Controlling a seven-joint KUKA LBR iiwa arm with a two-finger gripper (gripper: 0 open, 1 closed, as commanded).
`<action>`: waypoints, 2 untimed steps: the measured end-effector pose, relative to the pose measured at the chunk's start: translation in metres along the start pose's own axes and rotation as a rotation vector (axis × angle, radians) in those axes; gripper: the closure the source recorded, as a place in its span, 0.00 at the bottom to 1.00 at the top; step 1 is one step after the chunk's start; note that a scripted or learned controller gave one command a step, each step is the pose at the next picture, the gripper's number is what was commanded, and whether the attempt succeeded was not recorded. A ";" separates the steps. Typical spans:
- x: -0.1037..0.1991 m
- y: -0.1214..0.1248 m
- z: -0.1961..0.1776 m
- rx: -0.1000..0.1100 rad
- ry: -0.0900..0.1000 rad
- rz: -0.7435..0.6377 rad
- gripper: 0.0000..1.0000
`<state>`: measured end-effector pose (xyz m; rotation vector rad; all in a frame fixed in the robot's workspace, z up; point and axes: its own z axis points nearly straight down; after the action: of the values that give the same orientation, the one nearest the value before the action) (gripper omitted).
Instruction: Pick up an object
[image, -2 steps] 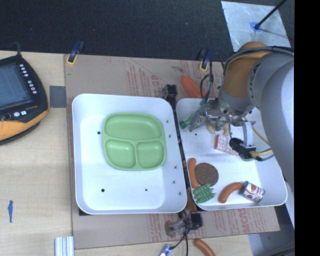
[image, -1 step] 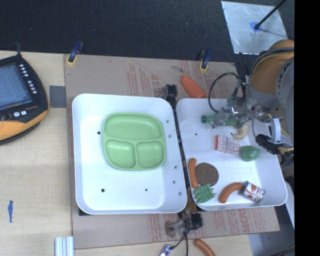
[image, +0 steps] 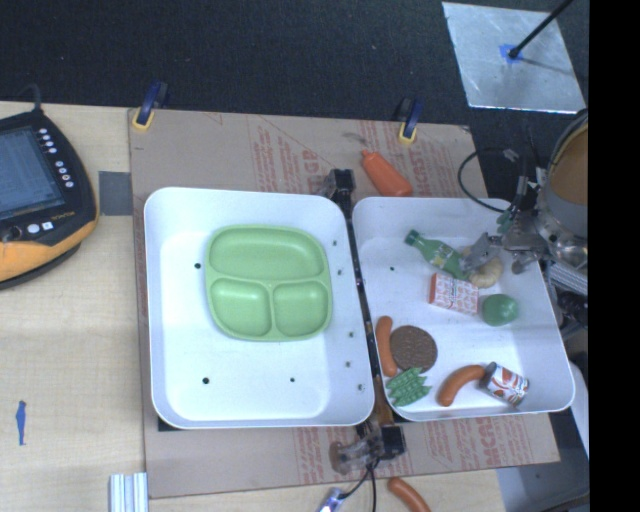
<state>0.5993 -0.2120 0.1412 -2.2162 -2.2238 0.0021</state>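
Nearest the camera, an orange sausage (image: 410, 492) lies on the tabletop (image: 70, 340) outside the bins. In the right bin (image: 560, 385) there's a small can (image: 506, 384), another sausage (image: 460, 384), a green leafy piece (image: 407, 386) and a brown patty (image: 412, 348). The left bin (image: 180, 400) holds a green divided plate (image: 268, 282). Further back sit a green ball (image: 499, 309), a red-and-white packet (image: 455, 293) and a green bottle (image: 437, 251). The hand (image: 505, 250) is right beside the bottle; can't tell if it's clenched or released.

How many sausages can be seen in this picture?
3: one sausage at the right bin's left wall, one near its front, one on the bench below it.
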 end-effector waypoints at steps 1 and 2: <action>0.008 -0.065 0.050 0.002 0.000 -0.001 0.00; 0.006 -0.065 0.040 0.003 -0.002 -0.005 1.00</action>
<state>0.5340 -0.2057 0.1016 -2.2103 -2.2289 0.0071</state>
